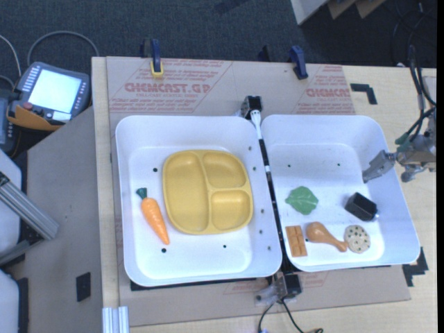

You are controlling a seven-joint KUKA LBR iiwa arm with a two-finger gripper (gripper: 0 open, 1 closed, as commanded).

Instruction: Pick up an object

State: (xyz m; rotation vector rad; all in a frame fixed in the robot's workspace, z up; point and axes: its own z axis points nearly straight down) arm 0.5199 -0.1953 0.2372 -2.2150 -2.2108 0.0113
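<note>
Claw first: my claw [393, 165] sits at the right rim of the right bin [326, 127], hanging over the rim's upper stretch, and from my seat I cannot tell how it is set, since its parts blur against the bench [208, 75] and the bin wall. I see nothing held in it.

Closest to it is the black block [361, 206], lying just below and slightly left of the claw on the bin floor, apart from it. Further below the claw, near the bin's front wall, the speckled cookie [356, 238] lies flat. Left of the cookie I see the drumstick [325, 235], its thin end pointing toward the cookie and nearly touching it. Further left again is the orange wafer [295, 241], just beside the drumstick's round end. The green leaf [302, 200] lies well to the claw's left and a little below, above the wafer.

Far left of the claw, across the divide, the left bin [132, 186] holds a yellow divided plate [206, 190], sitting upright near its middle. A toy carrot [154, 216] lies just beyond the plate's far side from the claw, green top pointing away from me.
</note>
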